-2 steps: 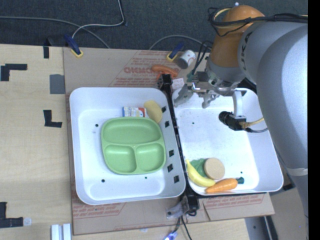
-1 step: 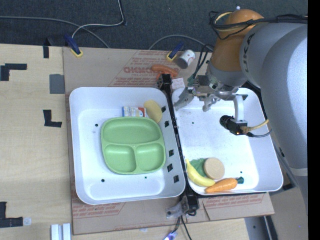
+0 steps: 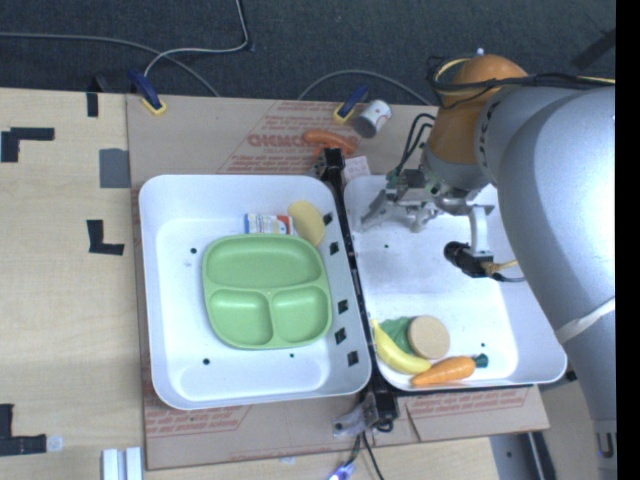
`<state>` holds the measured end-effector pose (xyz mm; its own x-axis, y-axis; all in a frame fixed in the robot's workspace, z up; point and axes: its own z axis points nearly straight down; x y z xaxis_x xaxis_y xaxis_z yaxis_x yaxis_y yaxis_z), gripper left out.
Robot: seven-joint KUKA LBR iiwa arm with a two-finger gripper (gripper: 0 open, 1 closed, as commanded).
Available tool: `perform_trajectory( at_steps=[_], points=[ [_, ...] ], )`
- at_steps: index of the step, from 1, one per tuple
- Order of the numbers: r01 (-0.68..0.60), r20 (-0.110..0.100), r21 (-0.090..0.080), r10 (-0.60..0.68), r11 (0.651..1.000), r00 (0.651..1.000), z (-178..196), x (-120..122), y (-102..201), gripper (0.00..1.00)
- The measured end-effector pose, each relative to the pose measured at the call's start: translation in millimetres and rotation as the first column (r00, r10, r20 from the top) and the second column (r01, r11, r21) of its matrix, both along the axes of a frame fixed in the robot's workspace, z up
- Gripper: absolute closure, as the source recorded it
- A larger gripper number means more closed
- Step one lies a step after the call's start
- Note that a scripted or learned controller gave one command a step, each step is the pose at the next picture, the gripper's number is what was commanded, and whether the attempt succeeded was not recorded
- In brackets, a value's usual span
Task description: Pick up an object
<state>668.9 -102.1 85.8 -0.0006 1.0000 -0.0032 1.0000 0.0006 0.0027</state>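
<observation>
The gripper (image 3: 410, 208) hangs over the far end of the right bin (image 3: 440, 268), with nothing between its jaws; how far they are parted cannot be told from this angle. The likely targets, a banana (image 3: 392, 351), a carrot (image 3: 445, 370) and a round biscuit-like disc (image 3: 430, 336), huddle in the near corner, touching one another. A descent there could nudge two things at once or catch the bin wall. The middle of the right bin is bare, giving free travel. The left bin (image 3: 165, 268) is crowded by a green plate (image 3: 267, 291).
</observation>
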Motion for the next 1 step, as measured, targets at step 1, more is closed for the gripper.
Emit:
perform_trajectory(
  at_steps=[1],
  points=[
    [0.000, -0.002, 0.000, 0.000, 1.000, 1.000, -0.4, -0.3, 6.2, 0.00]
  ],
)
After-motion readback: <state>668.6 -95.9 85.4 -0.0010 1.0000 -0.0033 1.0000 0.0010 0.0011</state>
